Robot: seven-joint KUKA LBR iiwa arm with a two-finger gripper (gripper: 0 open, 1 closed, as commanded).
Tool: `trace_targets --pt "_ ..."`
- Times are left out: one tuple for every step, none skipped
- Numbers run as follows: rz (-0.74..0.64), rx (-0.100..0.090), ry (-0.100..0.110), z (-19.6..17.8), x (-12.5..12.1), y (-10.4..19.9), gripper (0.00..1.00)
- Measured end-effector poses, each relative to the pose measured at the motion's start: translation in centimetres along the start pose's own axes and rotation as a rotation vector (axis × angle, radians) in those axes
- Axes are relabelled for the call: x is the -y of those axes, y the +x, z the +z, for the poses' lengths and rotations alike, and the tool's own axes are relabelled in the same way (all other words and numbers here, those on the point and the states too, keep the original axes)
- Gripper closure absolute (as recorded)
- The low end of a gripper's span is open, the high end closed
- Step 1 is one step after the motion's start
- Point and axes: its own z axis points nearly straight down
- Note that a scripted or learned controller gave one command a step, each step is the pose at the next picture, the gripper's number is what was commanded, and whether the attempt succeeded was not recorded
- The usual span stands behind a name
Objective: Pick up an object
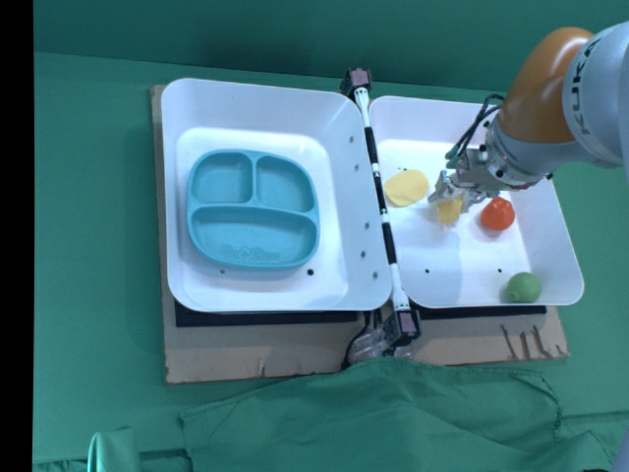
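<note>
The hand (451, 202) is lowered over a small yellow block (449, 209) in the right white bin (550, 239), seemingly for grasping, but its opening cannot be told.

Single fixed camera above the bench, angled down, both white bins (187, 273) in frame

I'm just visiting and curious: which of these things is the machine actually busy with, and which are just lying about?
In the job:
- hand, low in the right bin
- small yellow piece right under the hand
- flat yellow piece, red ball, green ball, also there to pick

Lying about:
- blue divided plate in the left bin
- green cloth in front
</note>
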Motion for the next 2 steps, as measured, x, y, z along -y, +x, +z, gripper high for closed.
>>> trace_targets --pt "-0.005 -0.004 0.012 -4.5 -0.3 0.1 1.00" --pt "-0.005 -0.004 0.011 -10.9 -0.1 -0.5 1.00"
